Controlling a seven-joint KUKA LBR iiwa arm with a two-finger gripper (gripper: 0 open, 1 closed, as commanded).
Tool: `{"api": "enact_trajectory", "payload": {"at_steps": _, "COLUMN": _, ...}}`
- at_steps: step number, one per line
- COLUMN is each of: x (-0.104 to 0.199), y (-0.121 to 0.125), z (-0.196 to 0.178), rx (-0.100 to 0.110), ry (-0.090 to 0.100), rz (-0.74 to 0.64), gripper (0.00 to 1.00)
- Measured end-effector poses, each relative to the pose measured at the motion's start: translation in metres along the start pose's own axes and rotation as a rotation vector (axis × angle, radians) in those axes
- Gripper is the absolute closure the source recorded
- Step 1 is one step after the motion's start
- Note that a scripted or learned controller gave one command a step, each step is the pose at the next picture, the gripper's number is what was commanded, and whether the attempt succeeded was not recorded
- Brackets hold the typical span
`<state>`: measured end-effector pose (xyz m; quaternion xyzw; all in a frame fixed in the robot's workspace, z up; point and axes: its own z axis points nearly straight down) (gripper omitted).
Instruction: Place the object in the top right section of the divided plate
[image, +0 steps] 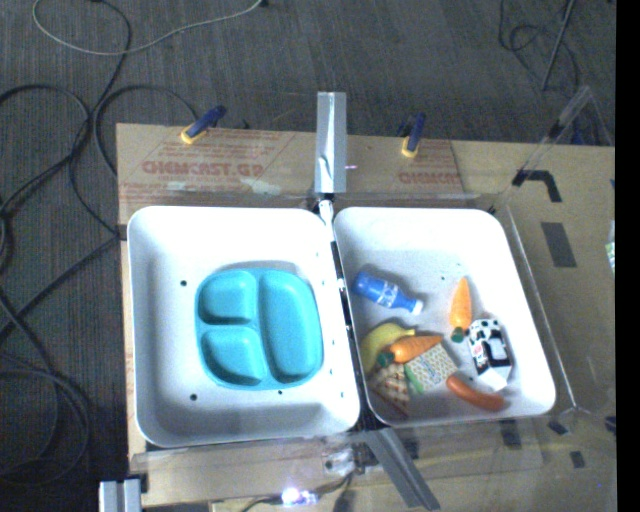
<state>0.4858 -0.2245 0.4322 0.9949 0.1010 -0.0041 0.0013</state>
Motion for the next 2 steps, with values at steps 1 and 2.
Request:
{"api": "enact_trajectory", "payload": {"at_steps": 1, "x": 0.0, "y": -0.0001, "z": 0.0001, "rx": 0.0, "ry": 0.0, "rz": 0.0, "gripper": 1.0}}
{"api": "enact_trajectory", "payload": {"at_steps": 2, "x": 0.0001, "y": -0.0001, "z": 0.0001, "rx": 0.0, "ry": 0.0, "rz": 0.0, "gripper": 1.0}}
